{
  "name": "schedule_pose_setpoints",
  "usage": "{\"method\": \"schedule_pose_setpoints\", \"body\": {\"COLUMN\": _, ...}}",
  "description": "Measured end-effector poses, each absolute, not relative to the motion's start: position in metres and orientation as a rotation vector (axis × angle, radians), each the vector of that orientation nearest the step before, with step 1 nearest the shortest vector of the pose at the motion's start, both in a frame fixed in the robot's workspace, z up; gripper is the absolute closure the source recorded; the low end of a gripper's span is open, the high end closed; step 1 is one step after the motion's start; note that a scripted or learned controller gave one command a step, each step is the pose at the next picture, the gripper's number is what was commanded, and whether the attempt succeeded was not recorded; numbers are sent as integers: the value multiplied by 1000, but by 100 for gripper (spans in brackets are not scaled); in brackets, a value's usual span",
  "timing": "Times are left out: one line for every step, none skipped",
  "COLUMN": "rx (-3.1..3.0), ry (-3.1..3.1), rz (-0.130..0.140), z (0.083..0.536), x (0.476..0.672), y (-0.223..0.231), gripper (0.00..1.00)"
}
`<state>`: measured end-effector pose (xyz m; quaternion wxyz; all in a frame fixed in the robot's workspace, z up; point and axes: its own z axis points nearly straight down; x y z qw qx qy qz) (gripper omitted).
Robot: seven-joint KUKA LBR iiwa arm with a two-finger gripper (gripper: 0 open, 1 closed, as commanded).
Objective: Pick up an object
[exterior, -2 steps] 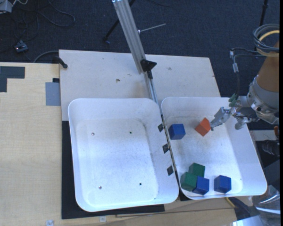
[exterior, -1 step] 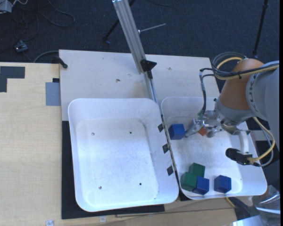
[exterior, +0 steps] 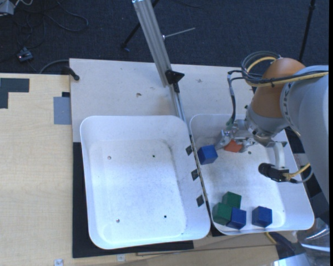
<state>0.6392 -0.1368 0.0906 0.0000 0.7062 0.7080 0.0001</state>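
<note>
Two white bins sit side by side on my feed; the left bin (exterior: 94, 148) has nothing to grasp, the right bin (exterior: 299, 218) holds the blocks. My gripper (exterior: 233, 143) is down in the right bin's far end, fingers closed around a small orange-red block (exterior: 232, 146). A blue cube (exterior: 207, 154) lies just beside it. Near the front rim cluster two green cubes (exterior: 227, 205) and two more blue cubes (exterior: 250, 217).

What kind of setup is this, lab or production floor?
Most likely a robotics lab: a grey arm with an orange band reaching over two shallow white plastic bins, small coloured blocks for grasping, loose cables on dark carpet.
</note>
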Motion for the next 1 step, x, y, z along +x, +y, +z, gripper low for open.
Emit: {"method": "schedule_pose_setpoints", "body": {"rx": 2224, "ry": 2235, "rz": -15, "z": 98, "x": 635, "y": -138, "gripper": 100}}
